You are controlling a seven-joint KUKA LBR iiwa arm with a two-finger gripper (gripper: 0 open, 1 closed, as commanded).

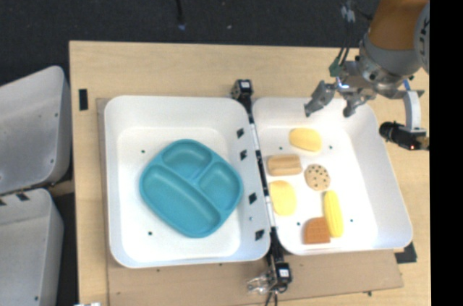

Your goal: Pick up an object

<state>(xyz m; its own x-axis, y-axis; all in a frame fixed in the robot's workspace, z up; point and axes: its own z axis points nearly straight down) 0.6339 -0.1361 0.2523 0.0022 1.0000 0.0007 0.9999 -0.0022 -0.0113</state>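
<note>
Gripper (334, 100) spread wide, nothing between its fingers, at 1 o'clock of the yellow oval piece (305, 139). Risk: pieces crowd together; descent could nudge cookie (317, 176) or tan block (283, 166).

Two white bins sit side by side, the left bin (116, 174) and the right bin (376, 189). One blue plate (189, 186) lies in the left one. Six toy foods lie in the right one, among them one cookie (317, 176) and one corn cob (333, 214).
</note>
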